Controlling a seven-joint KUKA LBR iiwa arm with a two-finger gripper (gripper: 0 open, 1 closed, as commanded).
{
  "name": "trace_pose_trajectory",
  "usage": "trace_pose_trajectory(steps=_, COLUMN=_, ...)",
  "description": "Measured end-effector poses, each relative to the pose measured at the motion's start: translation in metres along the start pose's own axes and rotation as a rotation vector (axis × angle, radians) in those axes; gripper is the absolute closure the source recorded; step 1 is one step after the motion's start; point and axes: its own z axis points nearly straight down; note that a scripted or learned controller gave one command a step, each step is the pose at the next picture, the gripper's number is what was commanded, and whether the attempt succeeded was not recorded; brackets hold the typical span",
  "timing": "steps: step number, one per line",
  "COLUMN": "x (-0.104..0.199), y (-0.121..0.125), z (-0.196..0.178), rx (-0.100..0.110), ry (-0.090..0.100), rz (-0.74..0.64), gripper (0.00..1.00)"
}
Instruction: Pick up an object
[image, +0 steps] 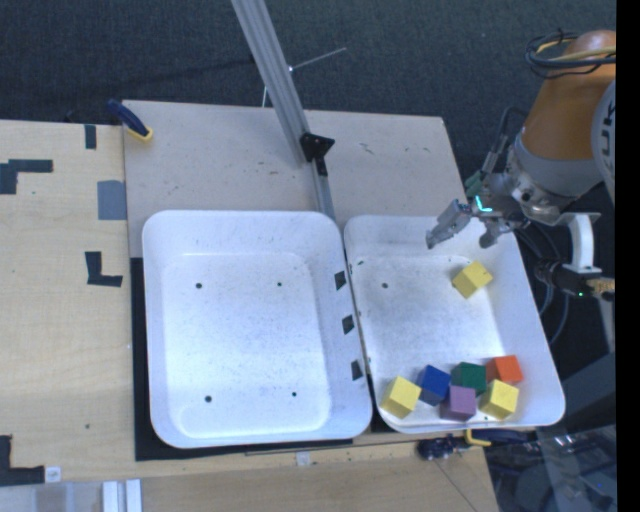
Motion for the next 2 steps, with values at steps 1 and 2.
trace_pose_trajectory(steps=1, x=0.000, y=0.001, z=-0.003, rx=-0.005, ry=-0.001, rz=-0.001, gripper=0.00)
trace_pose_trajectory(steps=2, x=-0.002, y=0.009, z=0.046, rx=0.000, ry=-0.002, rz=0.000, gripper=0.00)
